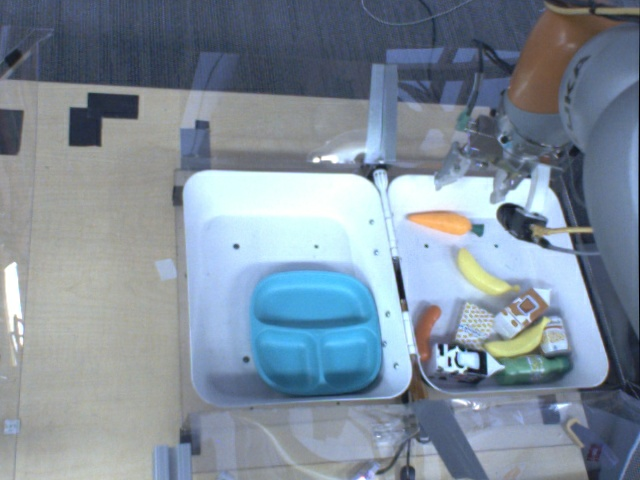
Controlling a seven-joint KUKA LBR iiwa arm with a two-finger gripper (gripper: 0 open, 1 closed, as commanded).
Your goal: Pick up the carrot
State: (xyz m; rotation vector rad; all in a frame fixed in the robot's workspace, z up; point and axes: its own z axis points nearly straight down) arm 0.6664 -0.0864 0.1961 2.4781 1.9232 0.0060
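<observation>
The carrot (440, 224), orange with a small green stub at its right end, lies flat near the back of the right bin (592, 313), pointing left. My gripper (476, 181) hangs over the bin's back edge, just above and to the right of the carrot. It is open, its two fingers (448, 175) are spread wide, and nothing is between them. The carrot is apart from the fingers.
A banana (482, 272) lies in front of the carrot. At the bin's front are a second banana (518, 341), an orange sausage (427, 330), a green bottle (530, 369) and small cartons (520, 313). A blue divided tray (315, 330) sits in the left bin (215, 268).
</observation>
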